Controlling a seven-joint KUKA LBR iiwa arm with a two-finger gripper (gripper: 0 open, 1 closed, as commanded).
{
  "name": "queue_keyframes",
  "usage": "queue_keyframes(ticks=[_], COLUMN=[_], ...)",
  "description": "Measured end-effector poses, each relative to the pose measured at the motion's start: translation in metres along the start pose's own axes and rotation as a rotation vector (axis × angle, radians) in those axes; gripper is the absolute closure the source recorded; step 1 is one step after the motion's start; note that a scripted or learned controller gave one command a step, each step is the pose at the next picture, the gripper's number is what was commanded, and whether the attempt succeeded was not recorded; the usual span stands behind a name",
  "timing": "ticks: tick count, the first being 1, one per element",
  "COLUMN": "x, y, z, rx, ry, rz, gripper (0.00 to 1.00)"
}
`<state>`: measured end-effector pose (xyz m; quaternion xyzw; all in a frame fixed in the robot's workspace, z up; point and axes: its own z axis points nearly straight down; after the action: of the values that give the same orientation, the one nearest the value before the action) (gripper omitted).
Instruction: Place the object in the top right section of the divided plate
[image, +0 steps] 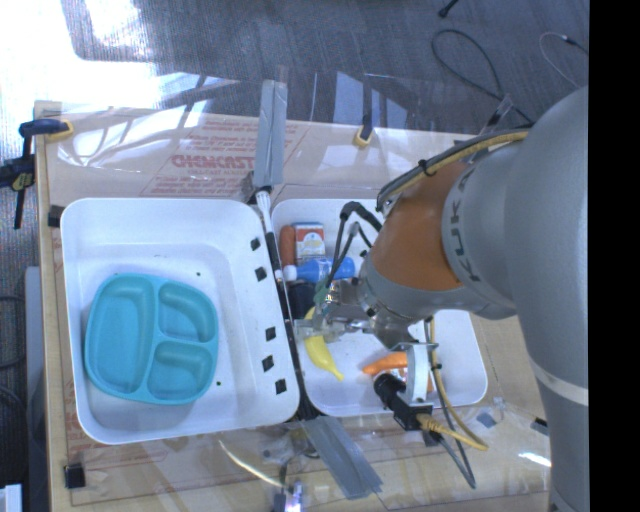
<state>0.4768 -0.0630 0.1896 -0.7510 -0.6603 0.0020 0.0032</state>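
I cannot tell how the jaws (335, 300) stand; the wrist hides them, low over the right bin (470, 375). Arm (470, 240) enters from the right, orange band turned toward me, bent down over the bin's middle. Just beside the jaws: yellow banana-like piece (322, 356) on the near side, orange carrot-like piece (385, 365) to its right, blue item (312, 270) and red-orange box (305, 241) farther back. Teal divided plate (150, 338) lies in the left bin (150, 225), well apart. Both bins sit on the worktop (180, 160).
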Motion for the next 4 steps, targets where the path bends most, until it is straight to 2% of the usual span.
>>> queue_keyframes(ticks=[1, 2, 3, 4], x=[-0.076, 0.025, 0.025, -0.009], y=[0.056, 0.013, -0.003, 0.001], z=[-0.025, -0.047, -0.026, -0.016], rx=[-0.003, -0.002, -0.001, 0.001], ry=[-0.001, -0.001, -0.001, -0.001], rz=[-0.200, -0.371, -0.088, -0.124], gripper=[1.00, 1.00, 1.00, 1.00])
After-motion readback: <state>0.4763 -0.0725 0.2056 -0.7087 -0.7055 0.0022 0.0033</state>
